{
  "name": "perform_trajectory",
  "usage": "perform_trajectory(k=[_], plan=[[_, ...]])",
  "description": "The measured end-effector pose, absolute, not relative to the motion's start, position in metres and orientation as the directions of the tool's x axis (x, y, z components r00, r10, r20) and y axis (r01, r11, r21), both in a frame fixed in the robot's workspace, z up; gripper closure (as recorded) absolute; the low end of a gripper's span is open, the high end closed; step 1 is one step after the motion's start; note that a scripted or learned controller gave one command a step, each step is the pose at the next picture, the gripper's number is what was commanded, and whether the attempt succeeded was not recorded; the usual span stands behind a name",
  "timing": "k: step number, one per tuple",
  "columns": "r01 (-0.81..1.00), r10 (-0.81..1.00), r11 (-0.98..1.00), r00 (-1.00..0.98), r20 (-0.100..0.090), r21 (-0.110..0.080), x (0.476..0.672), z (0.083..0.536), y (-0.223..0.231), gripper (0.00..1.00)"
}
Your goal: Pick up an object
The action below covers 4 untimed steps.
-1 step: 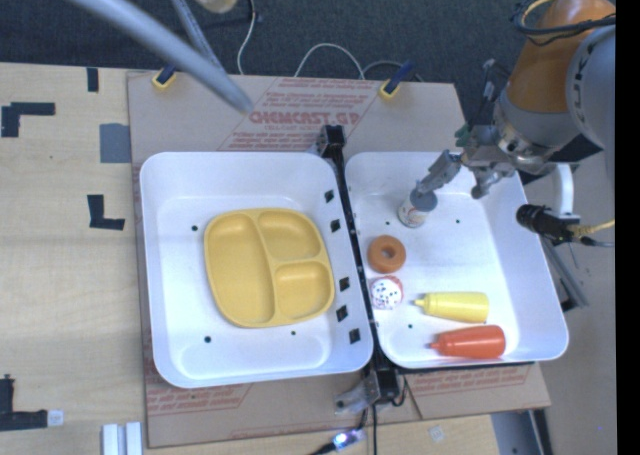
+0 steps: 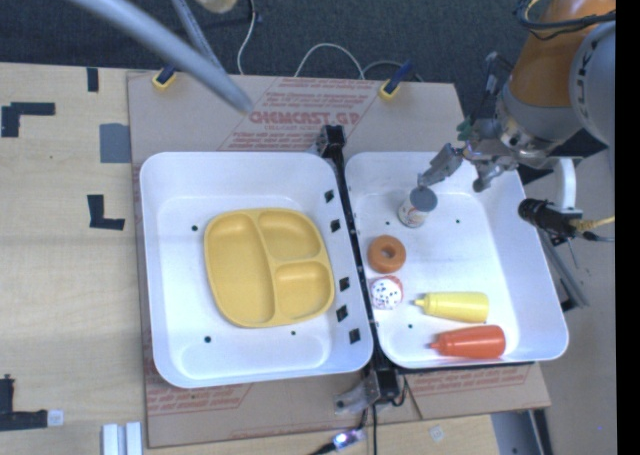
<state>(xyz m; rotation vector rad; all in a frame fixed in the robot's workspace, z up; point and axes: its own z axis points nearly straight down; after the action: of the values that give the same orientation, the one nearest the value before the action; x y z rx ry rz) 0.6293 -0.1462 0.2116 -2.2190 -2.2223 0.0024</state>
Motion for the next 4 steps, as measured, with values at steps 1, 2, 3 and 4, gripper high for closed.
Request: perform_trajectory(k=[1, 2, 3, 4], plan=[[1.000, 1.000, 0.000, 0.000, -0.001, -0.007, 0.633, 0.154, -0.154, 0.00], [1.000, 1.000, 0.002, -0.002, 0.001, -0.003, 0.643, 0.102, -0.153, 0.00], [1.000, 1.000, 0.003, -0.003, 0.000, 0.003, 0.644, 0.086, -0.151, 0.00], [1.000, 1.000, 0.004, -0.004, -0.001, -0.013, 0.641, 0.094, -0.153, 1.00]])
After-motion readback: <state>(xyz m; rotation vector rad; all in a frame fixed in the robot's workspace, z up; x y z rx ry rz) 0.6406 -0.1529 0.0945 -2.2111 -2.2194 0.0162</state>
